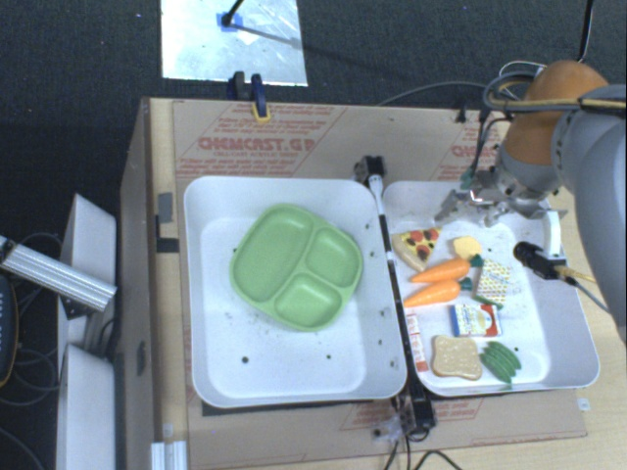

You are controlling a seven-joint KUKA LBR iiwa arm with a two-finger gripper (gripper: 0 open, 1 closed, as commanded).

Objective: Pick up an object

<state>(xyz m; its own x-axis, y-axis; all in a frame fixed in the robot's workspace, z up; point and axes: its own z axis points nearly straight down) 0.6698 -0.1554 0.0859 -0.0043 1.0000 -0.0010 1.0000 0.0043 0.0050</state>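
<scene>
My gripper (474, 210) hangs over the far end of the right bin (578, 346), with its fingers spread open and nothing between them. Just in front of it lie a pizza slice (415, 245) and a small yellow cheese wedge (466, 248). Two orange carrots (439, 271) lie side by side in the middle of the bin. A checked cracker (494, 282), a small juice carton (475, 319), a slice of toast (456, 356) and a green pea pod (502, 360) lie nearer the front.
The left bin (211, 262) holds a green divided plate (297, 265). A black divider rail (390, 282) runs between the two bins. The grey arm (588, 155) reaches in from the right over the right bin's far corner.
</scene>
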